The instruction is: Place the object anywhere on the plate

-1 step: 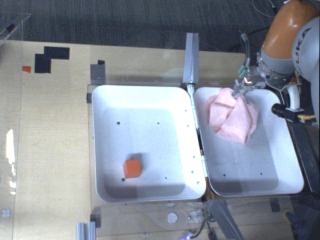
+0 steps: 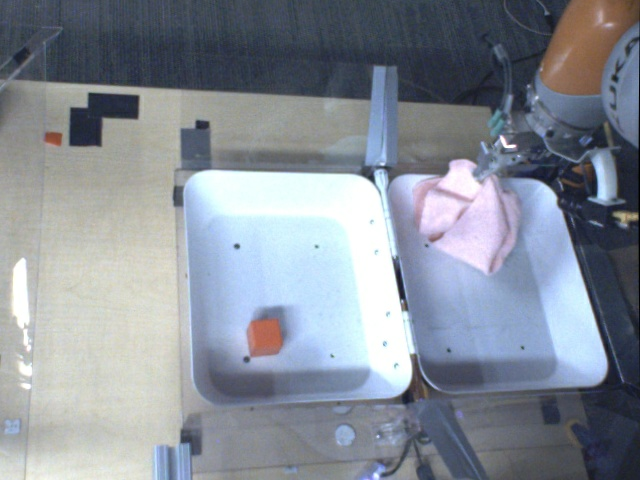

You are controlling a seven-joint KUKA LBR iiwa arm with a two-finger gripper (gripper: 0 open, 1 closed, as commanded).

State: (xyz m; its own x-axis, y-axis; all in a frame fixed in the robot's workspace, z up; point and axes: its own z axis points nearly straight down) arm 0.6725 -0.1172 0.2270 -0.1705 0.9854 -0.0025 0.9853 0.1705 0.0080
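the end effector (image 2: 492, 160) sits at the far edge of the right bin (image 2: 520, 368), clenched on the top corner of a pink cloth (image 2: 470, 218); the fabric rises into a peak right at the fingertips, so it looks pinched rather than merely touched. the rest of the cloth droops from that peak and lies in the far half of the right bin, near the divider (image 2: 381, 128).

no plate can be made out, so the drop spot is a guess. judging by the task, the step in hand is lifting and carrying. done well, that means raising straight up until the trailing hem clears the bin wall, then moving slowly so the single-corner pinch does not slip.

the cloth's long axis runs from the held corner diagonally down toward the near side, with its loose point facing near. an orange cube (image 2: 265, 337) rests in the left bin (image 2: 210, 208), well apart.
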